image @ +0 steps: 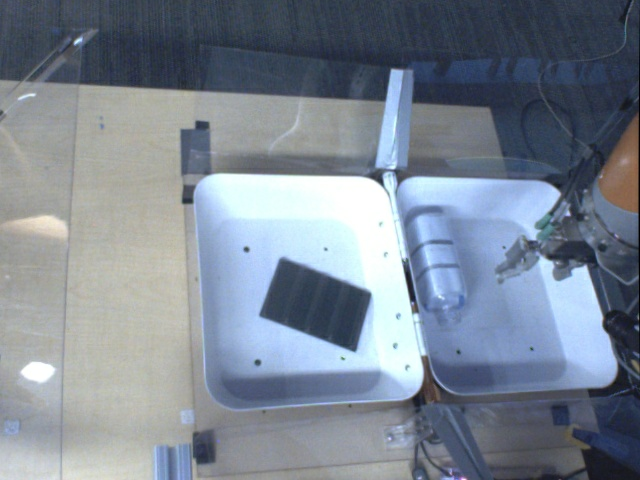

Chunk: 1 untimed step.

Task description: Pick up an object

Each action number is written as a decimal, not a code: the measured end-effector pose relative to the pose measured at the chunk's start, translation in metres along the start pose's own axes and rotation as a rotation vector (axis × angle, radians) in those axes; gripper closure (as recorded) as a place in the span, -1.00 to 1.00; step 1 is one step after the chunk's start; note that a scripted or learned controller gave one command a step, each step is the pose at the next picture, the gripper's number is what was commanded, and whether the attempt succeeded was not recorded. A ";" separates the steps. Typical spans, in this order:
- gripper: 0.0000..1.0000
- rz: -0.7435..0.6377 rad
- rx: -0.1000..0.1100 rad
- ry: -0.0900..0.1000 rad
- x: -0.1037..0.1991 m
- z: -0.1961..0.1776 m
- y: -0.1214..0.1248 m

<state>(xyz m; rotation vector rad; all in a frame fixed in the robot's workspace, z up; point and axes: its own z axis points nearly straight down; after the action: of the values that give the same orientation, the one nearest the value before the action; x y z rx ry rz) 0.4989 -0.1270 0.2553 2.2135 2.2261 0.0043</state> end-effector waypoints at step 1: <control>-1.00 -0.141 0.001 0.000 0.059 0.071 0.034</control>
<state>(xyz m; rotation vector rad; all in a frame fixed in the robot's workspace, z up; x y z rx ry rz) 0.5325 -0.0676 0.1840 2.0516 2.3775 0.0032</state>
